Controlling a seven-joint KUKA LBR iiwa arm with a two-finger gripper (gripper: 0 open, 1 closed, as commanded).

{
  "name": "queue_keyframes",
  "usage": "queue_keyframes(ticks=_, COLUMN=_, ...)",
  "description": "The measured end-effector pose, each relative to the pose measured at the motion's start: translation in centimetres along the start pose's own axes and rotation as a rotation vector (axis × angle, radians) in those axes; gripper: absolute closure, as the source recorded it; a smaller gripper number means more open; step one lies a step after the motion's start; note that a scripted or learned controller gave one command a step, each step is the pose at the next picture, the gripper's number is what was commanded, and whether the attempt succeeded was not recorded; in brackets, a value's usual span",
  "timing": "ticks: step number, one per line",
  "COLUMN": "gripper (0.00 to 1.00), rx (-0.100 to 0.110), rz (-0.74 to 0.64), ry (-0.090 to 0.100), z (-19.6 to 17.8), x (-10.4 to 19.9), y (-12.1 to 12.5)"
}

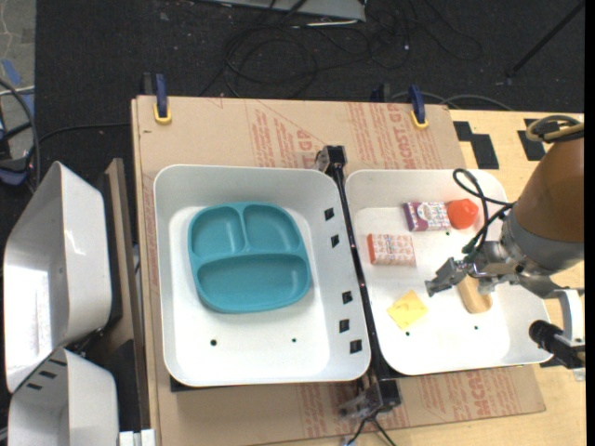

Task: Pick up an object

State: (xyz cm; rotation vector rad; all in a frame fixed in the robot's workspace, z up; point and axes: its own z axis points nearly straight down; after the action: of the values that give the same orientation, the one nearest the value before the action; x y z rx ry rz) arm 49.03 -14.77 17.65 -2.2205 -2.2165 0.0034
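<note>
Left bin (177, 277): teal divided plate (249, 256). Right bin (390, 189): purple carton (425, 216), orange-red item (463, 214), pink-and-white packet (390, 248), yellow wedge (407, 310), tan block (474, 296). Gripper (456, 277) over right bin, just beside tan block.

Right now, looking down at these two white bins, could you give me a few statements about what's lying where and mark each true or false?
1. A teal divided plate lies in the left bin. True.
2. The yellow piece lies on the teal plate. False: it lies in the right bin.
3. The gripper is over the right bin. True.
4. The purple carton sits outside both bins. False: it is in the right bin, beside an orange object.
</note>
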Motion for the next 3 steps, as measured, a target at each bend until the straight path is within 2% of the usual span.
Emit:
queue_keyframes(ticks=1, gripper=0.0, rx=0.001, rz=-0.001, ry=0.001, z=6.0, x=0.8, y=0.3)
queue_keyframes(ticks=2, gripper=1.0, rx=-0.004, rz=0.001, ry=-0.001, z=4.7, x=0.8, y=0.4)
queue_keyframes(ticks=3, gripper=1.0, rx=-0.008, rz=-0.003, ry=-0.003, z=0.4, x=0.4, y=0.5)
